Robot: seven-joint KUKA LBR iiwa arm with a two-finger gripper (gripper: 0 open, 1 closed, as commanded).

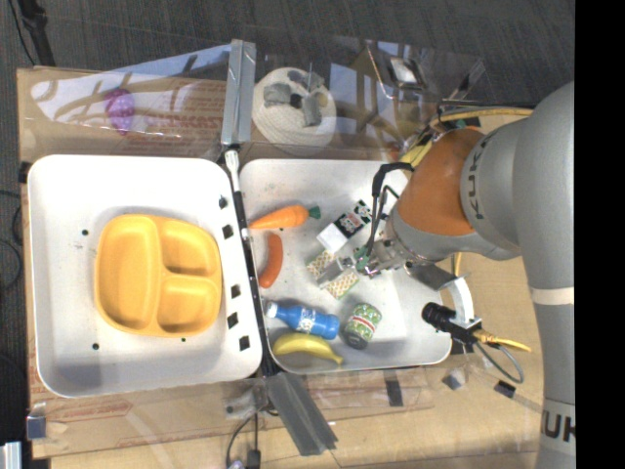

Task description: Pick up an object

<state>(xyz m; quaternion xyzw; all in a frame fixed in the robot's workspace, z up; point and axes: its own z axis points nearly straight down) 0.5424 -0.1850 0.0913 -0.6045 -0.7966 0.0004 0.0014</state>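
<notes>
The right bin (293, 179) holds an orange carrot (279, 218), a red-orange sausage (271, 260), a blue bottle with a white label (304, 320), a yellow banana (307, 349), a green can (361, 325) and patterned small packets (332, 272). My gripper (369, 259) reaches in from the right and hangs low over the packets in the middle of this bin, just above the green can. A small black-and-white item (348, 227) lies right by its upper side.
The left bin (59, 184) carries a yellow divided tray (159, 274). A white roll (293, 106) sits behind the bins past a clear wall. The arm's orange band (439, 189) and grey body cover the right bin's right side.
</notes>
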